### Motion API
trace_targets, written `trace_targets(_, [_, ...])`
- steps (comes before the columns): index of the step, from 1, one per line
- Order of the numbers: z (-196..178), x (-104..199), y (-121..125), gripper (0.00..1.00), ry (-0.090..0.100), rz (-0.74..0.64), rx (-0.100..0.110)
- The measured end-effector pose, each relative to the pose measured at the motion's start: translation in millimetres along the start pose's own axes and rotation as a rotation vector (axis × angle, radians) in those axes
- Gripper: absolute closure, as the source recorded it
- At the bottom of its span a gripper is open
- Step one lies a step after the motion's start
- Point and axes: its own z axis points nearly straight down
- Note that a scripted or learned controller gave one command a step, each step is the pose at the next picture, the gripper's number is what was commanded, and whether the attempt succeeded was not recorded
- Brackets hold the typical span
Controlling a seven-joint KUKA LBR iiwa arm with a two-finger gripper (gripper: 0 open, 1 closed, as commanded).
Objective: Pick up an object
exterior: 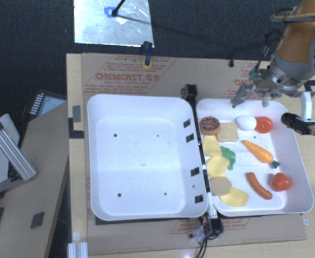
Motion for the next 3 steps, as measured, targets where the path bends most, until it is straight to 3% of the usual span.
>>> trace_targets(1, [139.6, 26.0, -92.8, 0.00, 0.003, 0.004, 0.007])
trace_targets(2, [135.3, 36.9, -122.9, 0.00, 0.001, 0.003, 0.004])
trace_targets(3, [124.5, 36.3, -120.9, 1.00, 0.000, 0.002, -0.001])
